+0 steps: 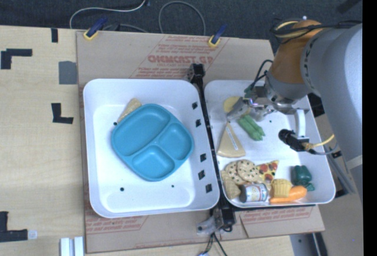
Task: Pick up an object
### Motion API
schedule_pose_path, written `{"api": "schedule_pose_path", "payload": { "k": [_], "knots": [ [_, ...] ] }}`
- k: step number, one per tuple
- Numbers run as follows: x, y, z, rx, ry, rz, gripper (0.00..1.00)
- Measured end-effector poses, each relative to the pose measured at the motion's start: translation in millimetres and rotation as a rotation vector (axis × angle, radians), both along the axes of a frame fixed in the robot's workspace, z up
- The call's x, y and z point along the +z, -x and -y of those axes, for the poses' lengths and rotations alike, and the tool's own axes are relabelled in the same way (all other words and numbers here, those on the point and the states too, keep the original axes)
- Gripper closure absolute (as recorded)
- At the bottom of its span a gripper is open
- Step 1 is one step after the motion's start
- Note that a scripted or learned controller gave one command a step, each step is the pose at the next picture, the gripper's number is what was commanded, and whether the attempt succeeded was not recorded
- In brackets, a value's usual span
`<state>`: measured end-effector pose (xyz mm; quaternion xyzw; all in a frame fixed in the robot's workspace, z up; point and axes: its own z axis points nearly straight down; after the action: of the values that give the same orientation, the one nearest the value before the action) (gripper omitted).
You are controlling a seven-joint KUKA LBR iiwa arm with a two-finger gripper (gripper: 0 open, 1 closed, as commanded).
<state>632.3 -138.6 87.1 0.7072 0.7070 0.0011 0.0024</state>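
My gripper [240, 109] hangs low over the upper left part of the right bin [321, 158], with the grey arm and its orange band [293, 55] reaching in from the right. It sits right beside a pale yellow piece [231, 103] and just above-left of a green pod-shaped toy [251, 128]. Below them lies a cream wedge [230, 143]. I cannot make out anything held in the gripper from this angle.
The right bin's front holds cookies [238, 171], a pizza slice [268, 168], a small can [254, 193], a carrot [290, 195] and a dark green toy [301, 175]. A blue divided plate [152, 141] lies in the left bin [97, 149], over a tan piece [129, 109].
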Motion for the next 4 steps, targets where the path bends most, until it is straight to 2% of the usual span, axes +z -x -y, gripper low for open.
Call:
{"api": "schedule_pose_path", "payload": {
  "k": [1, 2, 3, 4],
  "knots": [
    [-1.6, -31.0, -37.3, 0.004, -0.001, -0.002, 0.00],
    [11.1, -29.1, -34.5, 0.003, 0.000, -0.014, 1.00],
    [10.3, -28.8, -34.5, 0.003, 0.001, -0.015, 0.00],
    [-2.4, -36.3, -22.6, 0.001, -0.001, -0.006, 0.00]
  ]
}}
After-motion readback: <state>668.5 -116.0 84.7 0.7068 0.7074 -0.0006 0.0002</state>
